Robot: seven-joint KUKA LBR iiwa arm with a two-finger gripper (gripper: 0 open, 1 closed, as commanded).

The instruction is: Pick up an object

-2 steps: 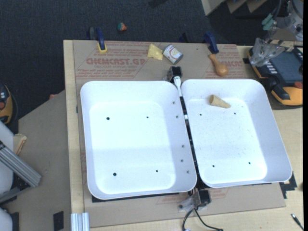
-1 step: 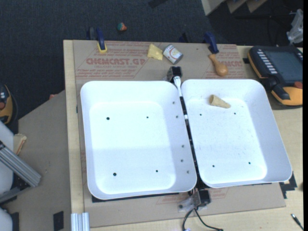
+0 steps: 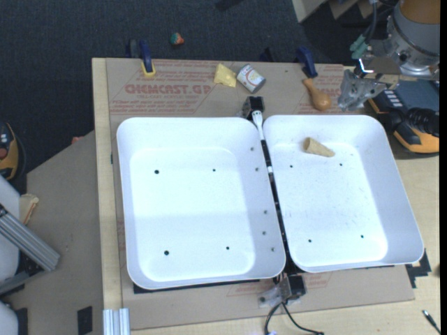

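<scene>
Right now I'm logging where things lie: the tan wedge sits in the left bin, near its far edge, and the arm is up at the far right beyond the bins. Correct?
Not quite. The camera view shows the tan wedge in the right bin, not the left bin. The rest holds: it lies near the far edge, and the arm is at the far right beyond the bins.
</scene>
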